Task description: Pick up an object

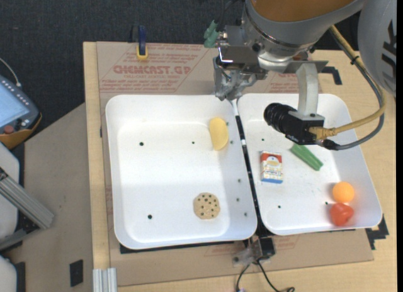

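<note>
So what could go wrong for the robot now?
1. The pincer sits at the far edge where the two bins meet, so going down it may hit the rims between the left bin and right bin.
2. The yellow piece lies close to that wall, leaving little room to get around it.
3. The orange ball might roll away if nudged.
</note>
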`<state>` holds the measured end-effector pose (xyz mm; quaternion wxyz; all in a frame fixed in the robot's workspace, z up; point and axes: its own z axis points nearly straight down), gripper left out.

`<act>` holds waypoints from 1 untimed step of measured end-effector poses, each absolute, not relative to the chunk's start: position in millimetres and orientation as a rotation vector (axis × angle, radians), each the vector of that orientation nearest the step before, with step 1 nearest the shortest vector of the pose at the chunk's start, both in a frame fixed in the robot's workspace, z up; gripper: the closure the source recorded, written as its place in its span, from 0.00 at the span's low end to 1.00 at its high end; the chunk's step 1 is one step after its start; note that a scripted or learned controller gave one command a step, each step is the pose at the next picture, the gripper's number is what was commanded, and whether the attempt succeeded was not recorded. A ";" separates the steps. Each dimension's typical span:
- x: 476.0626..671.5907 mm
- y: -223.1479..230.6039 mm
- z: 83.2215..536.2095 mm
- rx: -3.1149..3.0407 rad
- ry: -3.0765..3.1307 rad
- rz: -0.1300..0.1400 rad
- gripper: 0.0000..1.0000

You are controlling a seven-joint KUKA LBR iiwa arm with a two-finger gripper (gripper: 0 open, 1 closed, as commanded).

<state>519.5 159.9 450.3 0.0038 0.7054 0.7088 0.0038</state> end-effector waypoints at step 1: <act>506.3 111.7 267.6 2.235 2.221 -0.027 1.00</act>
